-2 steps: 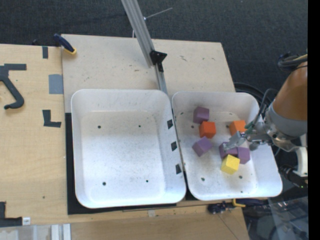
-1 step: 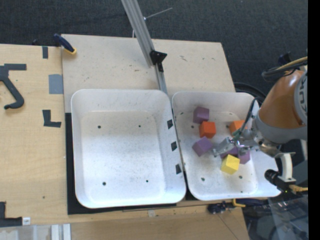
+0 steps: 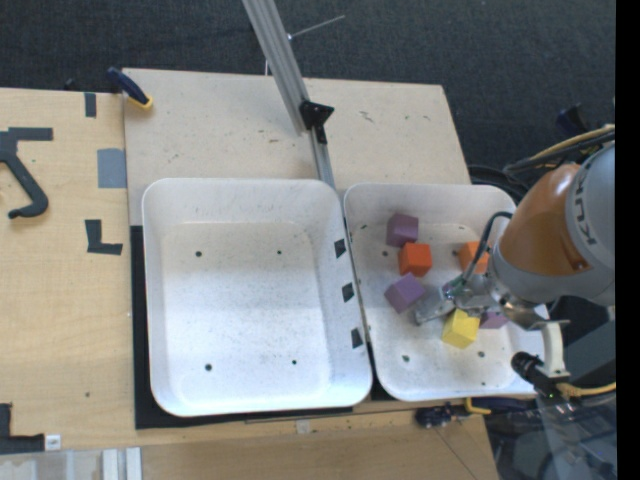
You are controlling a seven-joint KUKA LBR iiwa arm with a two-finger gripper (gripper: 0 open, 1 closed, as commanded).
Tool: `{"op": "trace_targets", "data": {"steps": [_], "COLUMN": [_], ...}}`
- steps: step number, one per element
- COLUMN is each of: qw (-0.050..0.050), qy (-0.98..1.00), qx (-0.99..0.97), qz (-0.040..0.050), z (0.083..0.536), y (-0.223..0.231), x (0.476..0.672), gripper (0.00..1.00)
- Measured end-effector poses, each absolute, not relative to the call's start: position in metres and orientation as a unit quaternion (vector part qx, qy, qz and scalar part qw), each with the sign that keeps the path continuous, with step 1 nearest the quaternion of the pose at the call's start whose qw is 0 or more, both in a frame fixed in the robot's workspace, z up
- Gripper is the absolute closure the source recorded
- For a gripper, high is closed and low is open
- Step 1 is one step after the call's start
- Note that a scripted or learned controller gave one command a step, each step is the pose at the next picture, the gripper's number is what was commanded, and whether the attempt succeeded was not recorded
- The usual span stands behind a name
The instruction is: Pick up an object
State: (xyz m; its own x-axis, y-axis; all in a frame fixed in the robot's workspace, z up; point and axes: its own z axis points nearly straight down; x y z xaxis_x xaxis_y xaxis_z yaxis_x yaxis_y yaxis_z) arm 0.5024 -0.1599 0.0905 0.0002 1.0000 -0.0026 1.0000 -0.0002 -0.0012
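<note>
**Gripper down in the right bin, among the blocks**

My arm [image 3: 560,233] reaches in from the right and hangs low over the right bin [image 3: 400,378]. The gripper [image 3: 448,306] sits between the lower purple block [image 3: 405,293] and the yellow block [image 3: 460,329], just beside both. Whether I have anything clamped I cannot tell; the wrist hides too much, and no block is visibly lifted off the bin floor.

All candidate objects lie in this bin, bunched toward its right half: an upper purple block [image 3: 402,229], an orange block [image 3: 416,259] just below it, and a second orange piece [image 3: 470,256] partly hidden by my wrist. A sliver of purple [image 3: 493,319] peeks out under the arm; shape unclear.

Judgement: the low approach suits a grasp on either the yellow or the lower purple block, both being nearest the tool. The crowding is a risk. Neighbours so close could be nudged, or could block a clean closure.

The left bin [image 3: 160,268] presumably serves as the drop side.
</note>
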Motion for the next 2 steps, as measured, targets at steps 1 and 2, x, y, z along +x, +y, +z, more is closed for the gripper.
{"op": "trace_targets", "data": {"steps": [1, 2], "qw": [0.0, 0.001], "qy": [0.707, 0.708], "qx": [0.707, 0.707], "qz": [-0.0006, 0.0006], "z": [0.102, 0.145], "y": [-0.159, -0.155], "x": [0.503, 0.503], "gripper": [1.0, 1.0]}}
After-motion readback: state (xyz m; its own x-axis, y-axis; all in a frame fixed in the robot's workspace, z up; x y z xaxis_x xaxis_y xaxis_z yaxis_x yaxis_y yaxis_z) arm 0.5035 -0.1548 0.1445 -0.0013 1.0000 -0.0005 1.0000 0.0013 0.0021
